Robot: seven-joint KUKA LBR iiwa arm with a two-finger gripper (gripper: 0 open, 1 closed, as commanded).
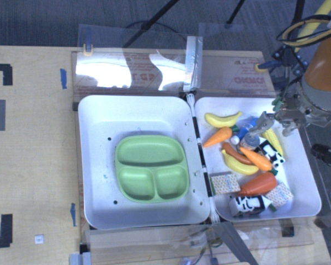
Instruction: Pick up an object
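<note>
Progress: nothing is lifted yet. The tool (263, 127) sits low over the upper part of the right bin (311, 186), at the end of the grey arm (314, 95) reaching in from the right. Its tip hangs above a small blue item (246, 129) and a corn cob (273, 141). No object can be seen between the fingers. Whether they are spread or pressed together cannot be told (the tip is small and blurs into the clutter beneath it). Judged from this, the grasp and the lift both remain to be done.

Containers:
- Left bin (94, 164): holds one green divided tray (152, 167), three compartments, nothing in them.
- Right bin: crowded with toy food. A yellow banana (223, 118) lies near the top edge, with an orange carrot (218, 137) just below it. A second banana (238, 164) lies in the middle with a red-orange piece across it. A larger red-orange vegetable (258, 184) lies lower down, beside a speckled sponge-like block (224, 183). A black-and-white item (248, 204) rests at the bottom edge.

Candidate objects therefore all lie in the right bin, the nearest ones to the tool being the blue item and the corn cob. Both bins rest on the desk (33, 148).
</note>
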